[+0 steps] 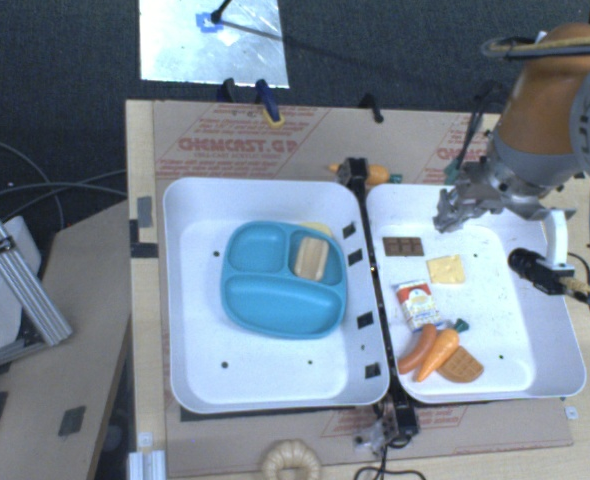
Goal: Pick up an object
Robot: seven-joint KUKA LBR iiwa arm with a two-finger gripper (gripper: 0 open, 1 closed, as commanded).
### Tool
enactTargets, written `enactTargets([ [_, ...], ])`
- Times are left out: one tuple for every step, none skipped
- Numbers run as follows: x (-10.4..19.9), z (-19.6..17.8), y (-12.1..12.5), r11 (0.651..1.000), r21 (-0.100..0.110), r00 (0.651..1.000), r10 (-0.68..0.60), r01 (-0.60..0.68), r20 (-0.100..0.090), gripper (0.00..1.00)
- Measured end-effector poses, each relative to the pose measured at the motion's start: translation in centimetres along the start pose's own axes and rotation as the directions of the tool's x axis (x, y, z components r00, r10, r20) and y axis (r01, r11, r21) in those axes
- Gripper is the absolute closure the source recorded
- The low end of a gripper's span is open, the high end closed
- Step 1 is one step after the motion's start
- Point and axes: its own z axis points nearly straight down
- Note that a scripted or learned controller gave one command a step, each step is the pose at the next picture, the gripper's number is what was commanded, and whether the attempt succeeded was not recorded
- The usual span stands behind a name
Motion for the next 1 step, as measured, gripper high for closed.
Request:
enactTargets([
  [0.00,2.12,0.40,1.000,0.002,1.000,0.001,-0.001,0.001,1.00],
])
